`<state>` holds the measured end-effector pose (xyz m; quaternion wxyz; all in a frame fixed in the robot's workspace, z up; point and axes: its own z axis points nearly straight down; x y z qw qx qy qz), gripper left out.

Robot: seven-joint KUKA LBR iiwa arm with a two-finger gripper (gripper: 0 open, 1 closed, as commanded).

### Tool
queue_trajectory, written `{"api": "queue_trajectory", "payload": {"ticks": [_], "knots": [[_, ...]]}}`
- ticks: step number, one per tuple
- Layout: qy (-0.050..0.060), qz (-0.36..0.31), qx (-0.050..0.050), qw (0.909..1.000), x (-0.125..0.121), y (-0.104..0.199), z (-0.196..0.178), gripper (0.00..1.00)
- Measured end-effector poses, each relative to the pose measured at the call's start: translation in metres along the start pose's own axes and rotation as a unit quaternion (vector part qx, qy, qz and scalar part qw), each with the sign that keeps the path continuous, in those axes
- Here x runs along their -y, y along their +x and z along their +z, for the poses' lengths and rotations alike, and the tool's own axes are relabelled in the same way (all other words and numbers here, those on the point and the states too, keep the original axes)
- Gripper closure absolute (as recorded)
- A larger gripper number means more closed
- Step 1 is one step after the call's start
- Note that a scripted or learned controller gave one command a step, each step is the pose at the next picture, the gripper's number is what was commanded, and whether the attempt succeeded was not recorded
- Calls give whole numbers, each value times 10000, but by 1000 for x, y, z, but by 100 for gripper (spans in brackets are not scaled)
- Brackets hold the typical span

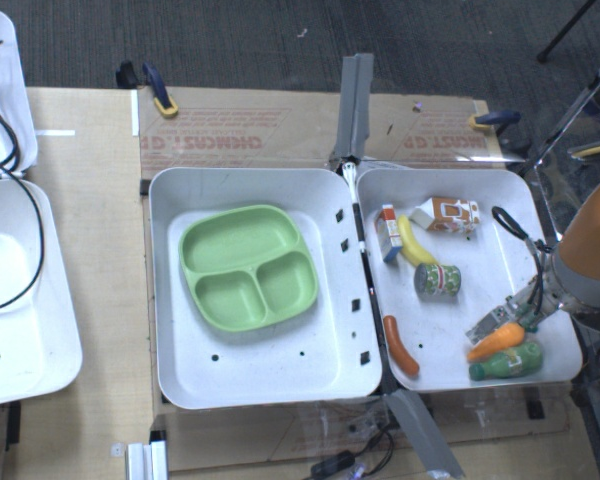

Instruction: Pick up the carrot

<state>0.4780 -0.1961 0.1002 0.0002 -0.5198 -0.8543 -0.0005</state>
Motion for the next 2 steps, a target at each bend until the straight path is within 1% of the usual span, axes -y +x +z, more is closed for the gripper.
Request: {"api": "queue_trajectory", "payload": {"ticks": [1, 2], "knots": [[4, -349, 2, 9994, -1, 4, 9, 0], [-5, -332, 6, 9994, -2, 3, 0, 100]]}}
